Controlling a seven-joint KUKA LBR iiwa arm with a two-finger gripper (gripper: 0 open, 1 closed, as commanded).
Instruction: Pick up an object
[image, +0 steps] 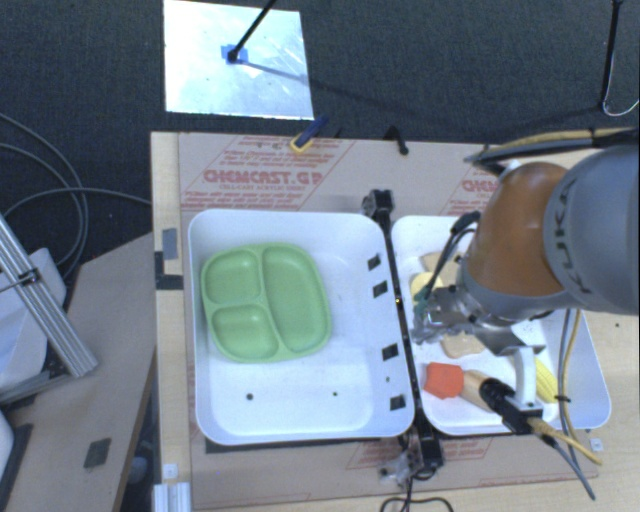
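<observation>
Orange block (444, 380) lies in the right bin (603, 404), near its front wall, with a flat tan piece (462, 347) just beside it toward the back. A yellow piece (546, 381) sits farther right and a pale yellow piece (430, 266) nearer the back wall.

The pincer (432, 322) hangs low over this bin, close to the divider between the bins and just beside the tan piece. The wrist covers it, so I cannot tell whether it is wide or narrow, and nothing shows as held.

The block and the tan piece look like the nearest candidates. A good grasp probably means centring over one of them alone, keeping off the bin wall, and closing squarely across the block's flat sides. The green divided plate (265, 302) in the left bin (193, 330) is well apart.
</observation>
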